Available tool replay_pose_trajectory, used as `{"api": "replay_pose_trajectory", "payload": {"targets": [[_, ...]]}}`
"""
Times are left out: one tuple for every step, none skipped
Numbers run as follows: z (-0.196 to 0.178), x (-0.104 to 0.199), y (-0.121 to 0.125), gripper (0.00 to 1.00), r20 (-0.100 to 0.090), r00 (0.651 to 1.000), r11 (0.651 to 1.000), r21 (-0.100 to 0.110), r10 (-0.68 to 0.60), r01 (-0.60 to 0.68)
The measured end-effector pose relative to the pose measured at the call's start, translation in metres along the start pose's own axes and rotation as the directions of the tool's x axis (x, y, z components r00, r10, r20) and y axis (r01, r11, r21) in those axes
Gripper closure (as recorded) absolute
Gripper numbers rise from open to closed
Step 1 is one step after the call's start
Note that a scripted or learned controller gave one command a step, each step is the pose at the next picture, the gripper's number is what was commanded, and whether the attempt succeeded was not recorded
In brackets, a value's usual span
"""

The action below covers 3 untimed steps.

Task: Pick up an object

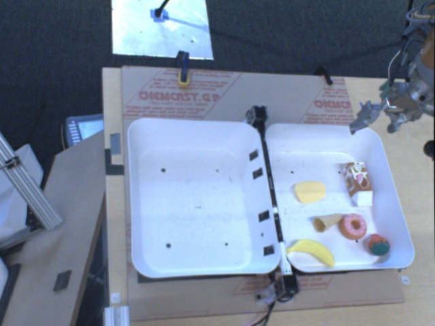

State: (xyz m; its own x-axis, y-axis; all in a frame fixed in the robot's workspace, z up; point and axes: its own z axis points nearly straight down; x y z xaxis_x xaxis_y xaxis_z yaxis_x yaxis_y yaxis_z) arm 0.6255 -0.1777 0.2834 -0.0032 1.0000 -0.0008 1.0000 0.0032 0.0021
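Note:
The right bin [387,165] holds several toy foods: a yellow chip-shaped piece [310,192], a brown and white cake slice [357,182], a tan cone [327,221], a pink donut [353,226], a yellow banana [312,252] and a red and green strawberry-like piece [378,245]. My gripper [378,117] hangs at the right edge of the view, above the far right corner of that bin. Its two fingers are spread apart with nothing between them.
The left bin [136,182] lies beside the right one, joined by a black clipped divider [265,182]. Both rest on a cardboard sheet [224,90]. A metal plate [162,17] lies beyond the bench, and an aluminium rail [27,182] stands at the left.

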Motion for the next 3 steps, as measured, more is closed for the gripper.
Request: {"api": "replay_pose_trajectory", "payload": {"targets": [[0.192, 0.026, -0.009, 0.0, -0.005, 1.0, 1.0, 0.013, -0.002, 0.002], [0.069, 0.038, 0.047, 0.0, 0.003, 1.0, 1.0, -0.013, -0.005, 0.005], [0.207, 0.088, 0.041, 0.0, -0.004, 1.0, 1.0, 0.01, -0.005, 0.005]]}}
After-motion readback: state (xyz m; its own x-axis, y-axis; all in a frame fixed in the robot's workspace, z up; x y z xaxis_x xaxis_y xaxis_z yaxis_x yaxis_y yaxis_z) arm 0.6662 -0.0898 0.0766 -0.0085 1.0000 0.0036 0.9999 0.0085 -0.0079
